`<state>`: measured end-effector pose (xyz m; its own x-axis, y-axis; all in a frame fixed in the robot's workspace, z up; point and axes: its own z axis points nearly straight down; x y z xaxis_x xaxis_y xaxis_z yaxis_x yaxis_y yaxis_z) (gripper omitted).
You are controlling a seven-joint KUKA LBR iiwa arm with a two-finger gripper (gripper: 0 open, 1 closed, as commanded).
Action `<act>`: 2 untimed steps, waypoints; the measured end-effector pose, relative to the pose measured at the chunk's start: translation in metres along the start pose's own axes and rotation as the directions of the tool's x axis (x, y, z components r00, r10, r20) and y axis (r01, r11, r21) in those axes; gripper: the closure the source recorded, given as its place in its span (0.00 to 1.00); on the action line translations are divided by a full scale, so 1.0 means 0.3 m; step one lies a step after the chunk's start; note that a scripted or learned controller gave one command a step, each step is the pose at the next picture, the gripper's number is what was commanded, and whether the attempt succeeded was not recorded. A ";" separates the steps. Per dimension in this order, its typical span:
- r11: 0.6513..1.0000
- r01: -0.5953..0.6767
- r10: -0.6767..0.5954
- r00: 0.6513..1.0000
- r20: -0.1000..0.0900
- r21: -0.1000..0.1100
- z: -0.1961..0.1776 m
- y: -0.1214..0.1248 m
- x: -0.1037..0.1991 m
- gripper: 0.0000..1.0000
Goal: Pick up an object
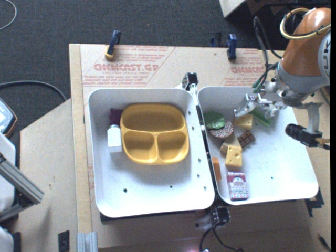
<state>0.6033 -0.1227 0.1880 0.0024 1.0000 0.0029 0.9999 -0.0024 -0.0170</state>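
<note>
The grey arm with the orange band [310,33] is cut off by the right edge. A dark maroon object [115,114] lies partly hidden behind the yellow divided plastic plate [154,133]. The green piece [262,118] under the metal two-finger gripper [251,107] is mostly covered, its kind unclear.

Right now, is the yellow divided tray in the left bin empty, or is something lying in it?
Empty. All three compartments of the yellow tray show only bare yellow; the small white bottle lies beside it, outside the rim.
</note>
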 end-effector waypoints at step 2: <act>1.000 0.002 -0.002 1.000 0.001 -0.011 0.135 -0.021 -0.002 0.00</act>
<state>0.5963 -0.1233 0.1477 0.0006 1.0000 0.0017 1.0000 -0.0006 -0.0061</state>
